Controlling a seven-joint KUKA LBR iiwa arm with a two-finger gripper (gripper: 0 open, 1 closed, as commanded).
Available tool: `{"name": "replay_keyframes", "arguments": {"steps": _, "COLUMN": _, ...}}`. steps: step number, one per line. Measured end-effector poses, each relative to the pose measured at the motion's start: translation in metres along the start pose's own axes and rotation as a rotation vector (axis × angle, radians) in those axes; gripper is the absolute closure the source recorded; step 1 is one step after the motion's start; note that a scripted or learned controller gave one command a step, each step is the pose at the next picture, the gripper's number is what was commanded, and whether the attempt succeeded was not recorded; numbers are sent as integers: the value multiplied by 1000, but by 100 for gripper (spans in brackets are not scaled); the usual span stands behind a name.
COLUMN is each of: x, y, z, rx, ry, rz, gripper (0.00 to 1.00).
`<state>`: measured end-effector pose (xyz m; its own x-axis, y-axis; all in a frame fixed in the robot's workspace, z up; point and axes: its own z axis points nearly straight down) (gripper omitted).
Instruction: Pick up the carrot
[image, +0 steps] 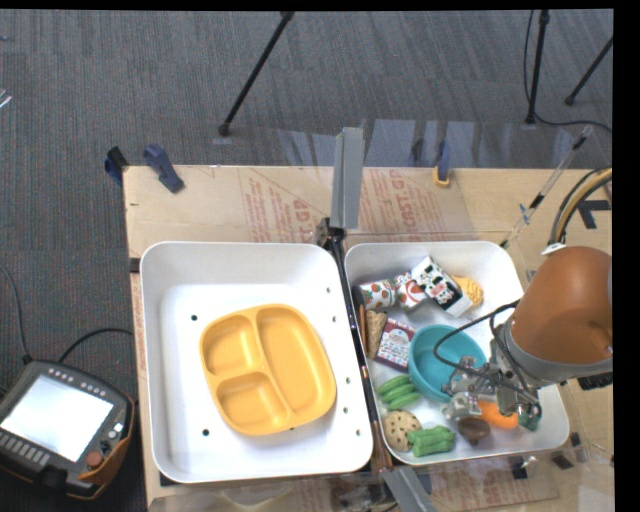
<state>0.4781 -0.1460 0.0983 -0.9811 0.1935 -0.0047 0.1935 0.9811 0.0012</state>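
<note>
Carrot (497, 415) is seen low in the right bin (540, 445), touched by the gripper (487, 400); whether it is gripped cannot be told.

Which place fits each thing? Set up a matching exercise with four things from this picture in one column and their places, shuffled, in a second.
Things:
1. yellow divided plate
2. teal bowl
3. carrot
4. cookie

Places:
A. right bin, near front-left corner
B. right bin, beside the gripper
C. left bin
D. right bin, middle

Pairs: 1-C, 2-D, 3-B, 4-A
</note>
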Motion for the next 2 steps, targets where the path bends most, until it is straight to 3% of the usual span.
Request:
{"name": "replay_keyframes", "arguments": {"steps": 1, "x": -9, "y": -34, "z": 7, "rx": 0, "ry": -9, "rz": -321, "gripper": 0}}
{"name": "replay_keyframes", "arguments": {"steps": 2, "x": -23, "y": -60, "z": 6, "rx": -1, "ry": -9, "rz": -120, "gripper": 0}}
